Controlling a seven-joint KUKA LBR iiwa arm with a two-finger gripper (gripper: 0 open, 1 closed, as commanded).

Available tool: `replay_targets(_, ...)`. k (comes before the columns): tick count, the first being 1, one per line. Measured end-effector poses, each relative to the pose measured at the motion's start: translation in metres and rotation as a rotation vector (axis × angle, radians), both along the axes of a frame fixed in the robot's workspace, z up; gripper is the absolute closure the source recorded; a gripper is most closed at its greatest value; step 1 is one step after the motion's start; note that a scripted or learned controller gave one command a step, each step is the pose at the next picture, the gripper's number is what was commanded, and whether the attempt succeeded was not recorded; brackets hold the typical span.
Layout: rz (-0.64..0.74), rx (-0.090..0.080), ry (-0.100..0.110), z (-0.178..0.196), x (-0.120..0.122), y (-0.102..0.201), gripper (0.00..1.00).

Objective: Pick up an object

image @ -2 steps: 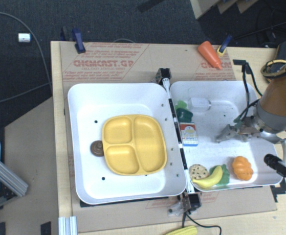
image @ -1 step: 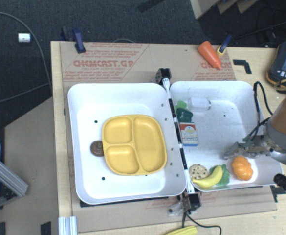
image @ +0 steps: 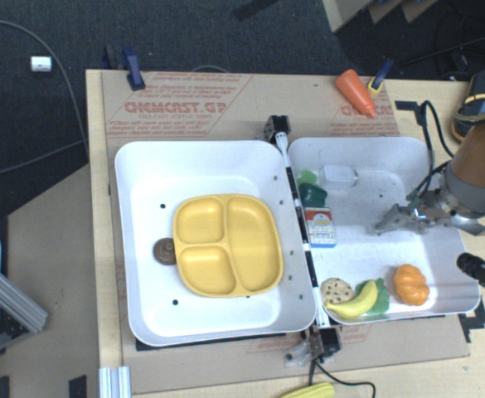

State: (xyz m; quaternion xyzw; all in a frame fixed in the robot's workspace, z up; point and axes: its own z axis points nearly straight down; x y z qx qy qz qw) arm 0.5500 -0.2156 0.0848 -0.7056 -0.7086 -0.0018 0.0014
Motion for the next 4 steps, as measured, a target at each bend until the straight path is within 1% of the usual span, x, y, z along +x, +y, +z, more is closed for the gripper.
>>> replay_targets(1, -0.002, 0.004, 0.006, -0.001, -0.071, -0.005, 0.0)
replay_targets(2, -0.002, -0.004, 0.0, 0.0, 0.008, 0.032, 0.0)
replay_targets(3, -0.002, 0.003, 0.005, -0.001, -0.071, -0.005, 0.0)
replay_targets(4, 0.002, 0.004, 0.0, 0.0, 0.012, -0.003, 0.0)
